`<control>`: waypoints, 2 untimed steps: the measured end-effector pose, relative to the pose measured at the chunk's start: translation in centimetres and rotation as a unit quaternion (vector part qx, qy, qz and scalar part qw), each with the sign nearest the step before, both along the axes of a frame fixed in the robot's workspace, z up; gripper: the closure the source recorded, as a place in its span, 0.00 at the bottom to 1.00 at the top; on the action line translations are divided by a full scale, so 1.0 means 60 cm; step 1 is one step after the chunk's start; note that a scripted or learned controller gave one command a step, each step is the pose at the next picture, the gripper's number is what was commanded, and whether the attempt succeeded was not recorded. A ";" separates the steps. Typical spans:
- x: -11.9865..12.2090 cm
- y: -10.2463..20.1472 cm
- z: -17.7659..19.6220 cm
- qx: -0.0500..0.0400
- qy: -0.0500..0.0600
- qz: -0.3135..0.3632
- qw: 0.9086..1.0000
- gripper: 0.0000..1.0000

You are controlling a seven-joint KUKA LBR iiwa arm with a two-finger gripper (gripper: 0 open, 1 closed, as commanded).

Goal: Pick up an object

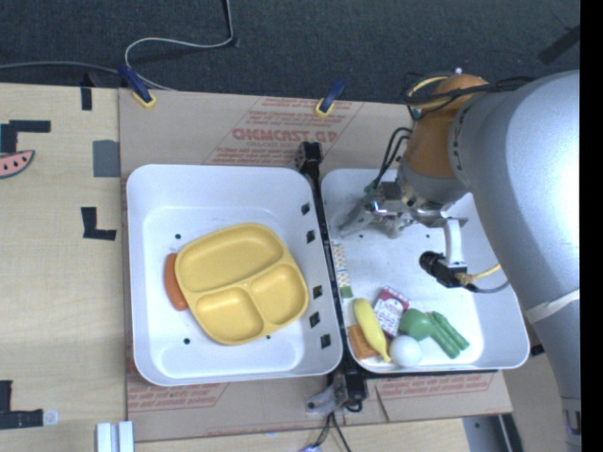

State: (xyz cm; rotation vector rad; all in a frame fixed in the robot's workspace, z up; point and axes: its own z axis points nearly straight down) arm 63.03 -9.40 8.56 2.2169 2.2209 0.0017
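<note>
White bins (pixel 151 252) hold a yellow divided plate (pixel 240 281) over an orange piece (pixel 174 282); at lower right, yellow banana (pixel 370 328), white ball (pixel 406 350), green toy (pixel 433 330).

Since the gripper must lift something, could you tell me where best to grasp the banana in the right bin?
Grip the banana across its narrow middle, coming straight down from above. It lies flat and slanted, its long sides giving the fingers parallel faces. The white ball crowds its lower end, so stay toward the upper half.

Single fixed camera above the bench (pixel 57 252), looking down at a slant. Both white bins in frame: left bin (pixel 151 281), right bin (pixel 499 332). Arm (pixel 528 177) enters from right, close to lens. Dark floor at far edge.
</note>
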 end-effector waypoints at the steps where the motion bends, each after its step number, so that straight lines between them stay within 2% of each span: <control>1: 0.000 -0.001 0.016 -0.001 0.000 0.001 1.000 1.00; 2: 0.000 -0.001 0.016 -0.002 0.001 0.001 1.000 0.00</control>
